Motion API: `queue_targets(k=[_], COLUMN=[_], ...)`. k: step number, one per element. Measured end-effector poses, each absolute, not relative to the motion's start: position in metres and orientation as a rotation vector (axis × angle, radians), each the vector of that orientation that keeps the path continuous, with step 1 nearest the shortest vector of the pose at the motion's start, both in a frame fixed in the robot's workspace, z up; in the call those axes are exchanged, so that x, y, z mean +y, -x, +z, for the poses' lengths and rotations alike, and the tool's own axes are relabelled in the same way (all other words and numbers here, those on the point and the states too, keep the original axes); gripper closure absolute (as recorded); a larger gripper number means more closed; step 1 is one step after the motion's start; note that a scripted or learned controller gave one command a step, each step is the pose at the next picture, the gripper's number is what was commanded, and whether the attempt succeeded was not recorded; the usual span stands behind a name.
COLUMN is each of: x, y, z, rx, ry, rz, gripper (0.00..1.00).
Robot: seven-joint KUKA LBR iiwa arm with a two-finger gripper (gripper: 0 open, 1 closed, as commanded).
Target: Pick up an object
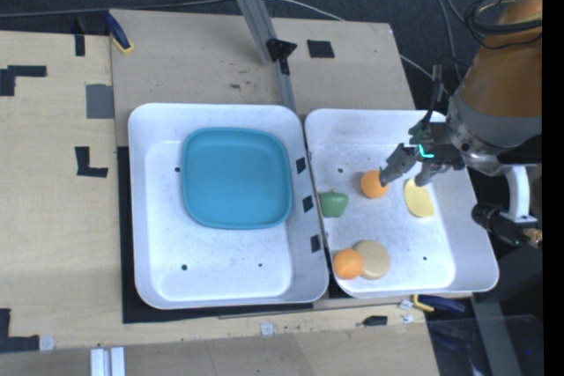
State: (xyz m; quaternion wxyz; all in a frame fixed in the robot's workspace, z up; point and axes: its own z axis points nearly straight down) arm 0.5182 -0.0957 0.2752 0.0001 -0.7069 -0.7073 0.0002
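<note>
The grey arm with its orange band reaches in from the right over the right-hand shallow white bin, and its two-finger gripper hangs above the upper middle of that bin with its dark fingers spread apart and nothing between them. The nearest candidate for a pick is a small round orange ball, which lies just to the left of and slightly below the left fingertip, apparently close to touching it, though the slanted view does not settle whether the fingers are at the ball's height or above it. A pale yellow oval piece lies just below the right finger, its long axis running roughly up and down in the view. So the open jaws sit between these two things rather than around either; to take the ball, the gripper would likely need to shift a little leftward so the ball falls in the gap. Further off in the same bin lie a green rounded lump by the left wall, and near the front a second orange ball touching a beige round disc. The left-hand white bin holds a turquoise square plastic plate.
</note>
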Motion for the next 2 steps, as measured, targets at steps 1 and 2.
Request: queue_targets(k=[1, 2], x=[-0.096, -0.098], y=[-0.518, -0.522], z=[0.275, 0.231], rx=[-2.222, -2.219], ry=[2.221, 2.219], rz=[0.001, 0.005], gripper=[0.00, 0.00])
